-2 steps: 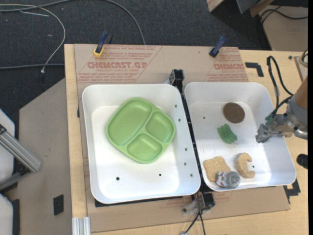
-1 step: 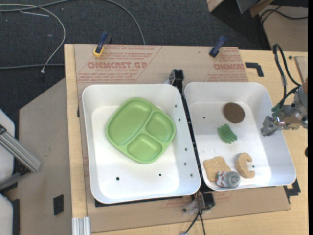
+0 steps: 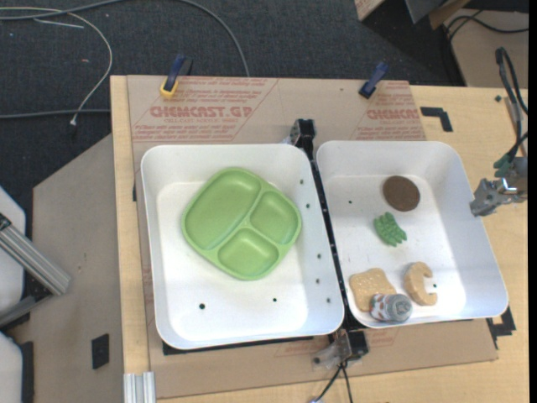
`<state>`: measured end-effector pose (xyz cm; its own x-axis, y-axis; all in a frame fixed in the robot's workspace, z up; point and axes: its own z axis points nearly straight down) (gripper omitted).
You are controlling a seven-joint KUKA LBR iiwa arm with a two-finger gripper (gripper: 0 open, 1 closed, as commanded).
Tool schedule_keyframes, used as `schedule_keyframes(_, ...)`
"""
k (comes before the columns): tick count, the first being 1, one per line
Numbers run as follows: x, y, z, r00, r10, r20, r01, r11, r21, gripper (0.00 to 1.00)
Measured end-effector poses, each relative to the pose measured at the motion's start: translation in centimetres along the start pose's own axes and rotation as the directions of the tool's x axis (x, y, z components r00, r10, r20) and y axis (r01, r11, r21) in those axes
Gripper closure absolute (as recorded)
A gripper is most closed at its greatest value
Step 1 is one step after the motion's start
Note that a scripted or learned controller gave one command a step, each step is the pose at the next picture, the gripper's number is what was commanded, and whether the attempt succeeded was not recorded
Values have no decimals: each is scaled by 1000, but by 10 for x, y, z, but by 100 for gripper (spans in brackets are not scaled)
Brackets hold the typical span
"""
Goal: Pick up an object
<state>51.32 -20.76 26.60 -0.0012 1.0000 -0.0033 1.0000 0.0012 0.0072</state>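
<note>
The right bin point(image 3: 453, 170) holds several small objects. A brown round disc point(image 3: 402, 193) lies near its back, with a green leafy piece point(image 3: 389, 229) just in front of it. Along the bin's front edge sit a tan cracker-like square point(image 3: 367, 287), a tan bitten ring point(image 3: 420, 282) and a small grey and red object point(image 3: 392, 308). My gripper point(image 3: 491, 196) shows at the right edge of the view, above the right bin's outer rim, apart from all the objects. It is small and partly cut off.
The left bin point(image 3: 168, 250) holds a green divided plate point(image 3: 242, 222). Both bins sit on a cardboard sheet point(image 3: 277, 107) held by blue clamps point(image 3: 174, 72) at the back. Cables point(image 3: 508, 78) hang at the right.
</note>
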Motion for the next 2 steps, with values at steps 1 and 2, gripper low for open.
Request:
schedule_keyframes(1,52,-1,15,1000,-4,-7,4,1000,10,100)
schedule_keyframes(2,116,-2,14,1000,-6,-8,6,1000,10,100)
